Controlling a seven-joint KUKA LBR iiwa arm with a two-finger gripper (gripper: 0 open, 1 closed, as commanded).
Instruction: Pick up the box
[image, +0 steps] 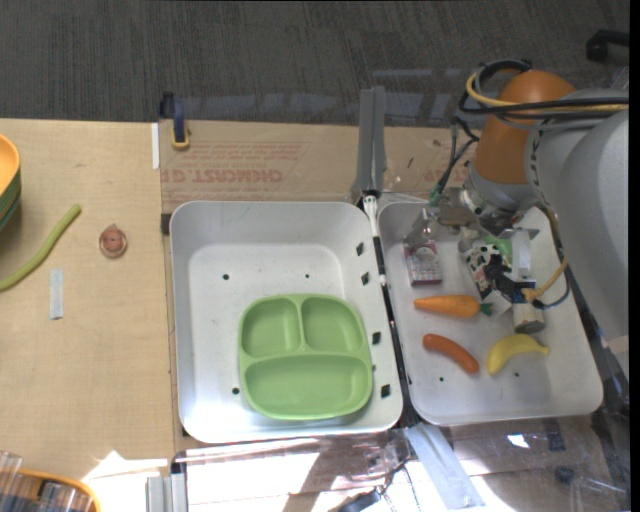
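Observation:
The box (424, 265) is small and pinkish with a printed face. It lies flat in the right bin (560, 395), near the bin's back left corner. My gripper (427, 228) hangs from the grey arm with its orange band (520, 125) and sits just behind the box's far end, very close to it or touching it. The wrist hides the far edge of the box.
Also in the right bin are a carrot (447, 306), a red sausage-like piece (450, 351), a banana (515, 351), a black and white item (488, 268) and a small cylinder (527, 316). In the left bin (200, 300) is a green divided plate (303, 357).

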